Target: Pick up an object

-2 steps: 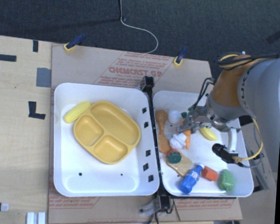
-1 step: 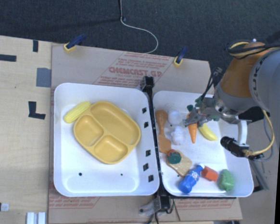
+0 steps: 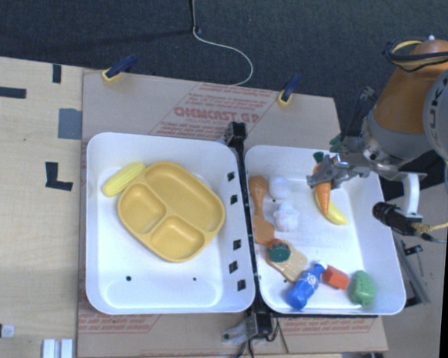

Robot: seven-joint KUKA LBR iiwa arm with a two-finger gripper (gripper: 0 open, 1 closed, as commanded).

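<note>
The claw (image 3: 329,173) is over the right bin (image 3: 375,225), near its far right part, and there's an orange carrot-like piece (image 3: 323,194) hanging right under it. The top of that carrot sits up between the claw's tips, so I'd call it pinched on the carrot, though the tips are small and cluttered at this slant and the exact contact is hard to read.

The carrot's long axis runs nearly straight down from the claw, tilting a touch toward the bin's near side, pointed end lowest. Just beside that lower end, on the side the arm comes from, lies a yellow banana-shaped piece (image 3: 335,214), touching or very nearly touching the carrot. That's the relation to watch: if the carrot is truly held, a straight lift parts the two; if not, it will probably slump against the banana.

Moving outward, the white fluffy lumps (image 3: 285,210) sit toward the bin's middle, with the tan bread-like strip (image 3: 261,216) along the wall next to the left bin (image 3: 98,203). Down at the near end are a blue bottle (image 3: 303,289), a small red piece (image 3: 336,279) and a green lump (image 3: 363,287), all well apart from the claw.

The arm (image 3: 411,104) reaches in from the right, orange band high, wrist bent down and inward over the bin.
</note>
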